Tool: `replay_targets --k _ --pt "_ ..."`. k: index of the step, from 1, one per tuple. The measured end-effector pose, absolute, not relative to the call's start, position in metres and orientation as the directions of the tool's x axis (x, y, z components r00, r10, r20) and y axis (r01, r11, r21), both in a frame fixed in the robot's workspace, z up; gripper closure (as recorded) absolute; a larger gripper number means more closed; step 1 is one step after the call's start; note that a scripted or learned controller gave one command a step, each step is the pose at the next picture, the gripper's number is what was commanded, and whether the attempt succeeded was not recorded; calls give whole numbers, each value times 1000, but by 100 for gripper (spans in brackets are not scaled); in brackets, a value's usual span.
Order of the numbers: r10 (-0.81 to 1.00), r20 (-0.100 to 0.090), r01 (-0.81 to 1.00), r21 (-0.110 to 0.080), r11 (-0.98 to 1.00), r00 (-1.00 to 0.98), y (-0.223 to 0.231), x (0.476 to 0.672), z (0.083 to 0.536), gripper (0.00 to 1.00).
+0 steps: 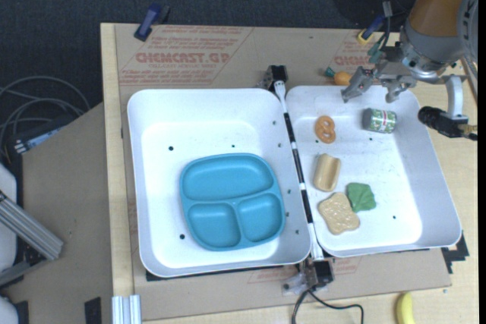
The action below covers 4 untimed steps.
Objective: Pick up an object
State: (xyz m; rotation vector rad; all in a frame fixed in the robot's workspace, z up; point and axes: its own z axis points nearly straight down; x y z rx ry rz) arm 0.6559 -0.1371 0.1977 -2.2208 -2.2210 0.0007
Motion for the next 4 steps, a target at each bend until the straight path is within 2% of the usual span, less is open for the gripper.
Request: replay_targets --k 1,2,3,4 --pt "1000 1 1000 -2 0 0 -108 603 177 0" --pt "1000 0 1000 -1 0 0 -98 558 84 0" --pt "1000 0 1000 0 -1 1 -93 559 84 0" --pt "1000 0 1000 2 -1 1 -94 559 94 100"
